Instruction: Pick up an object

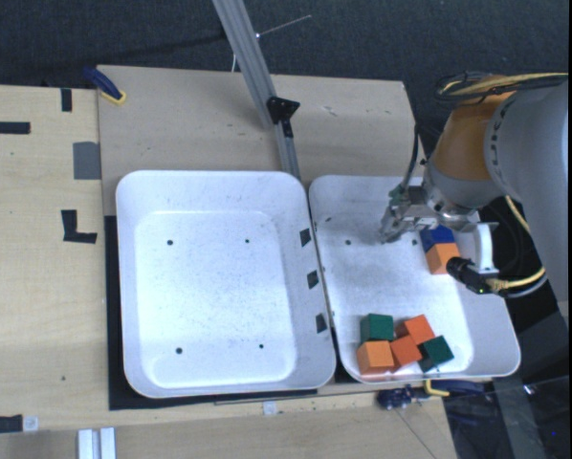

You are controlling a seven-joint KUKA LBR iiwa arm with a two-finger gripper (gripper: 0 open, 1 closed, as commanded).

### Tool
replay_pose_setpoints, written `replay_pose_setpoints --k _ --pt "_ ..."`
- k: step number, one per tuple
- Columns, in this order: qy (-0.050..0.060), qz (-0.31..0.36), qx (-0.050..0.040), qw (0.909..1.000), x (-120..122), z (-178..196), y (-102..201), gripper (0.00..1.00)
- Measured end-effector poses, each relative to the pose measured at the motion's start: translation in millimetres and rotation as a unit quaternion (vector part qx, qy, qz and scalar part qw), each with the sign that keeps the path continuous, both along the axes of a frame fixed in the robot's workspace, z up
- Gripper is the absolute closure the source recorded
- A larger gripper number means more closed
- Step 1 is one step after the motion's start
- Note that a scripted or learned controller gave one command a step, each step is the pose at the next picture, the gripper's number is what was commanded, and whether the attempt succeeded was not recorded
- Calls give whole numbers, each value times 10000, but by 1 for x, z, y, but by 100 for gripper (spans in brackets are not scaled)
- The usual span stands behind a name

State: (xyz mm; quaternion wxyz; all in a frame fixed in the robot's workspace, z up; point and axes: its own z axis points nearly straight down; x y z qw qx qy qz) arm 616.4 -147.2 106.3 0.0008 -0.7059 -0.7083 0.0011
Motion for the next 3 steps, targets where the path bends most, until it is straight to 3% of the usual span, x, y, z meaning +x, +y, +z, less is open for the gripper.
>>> replay_pose_setpoints --k 2,3 --pt "-41 -3 -3 10000 -1 110 12 100" --pt "-14 -6 4 10000 -1 116 13 100"
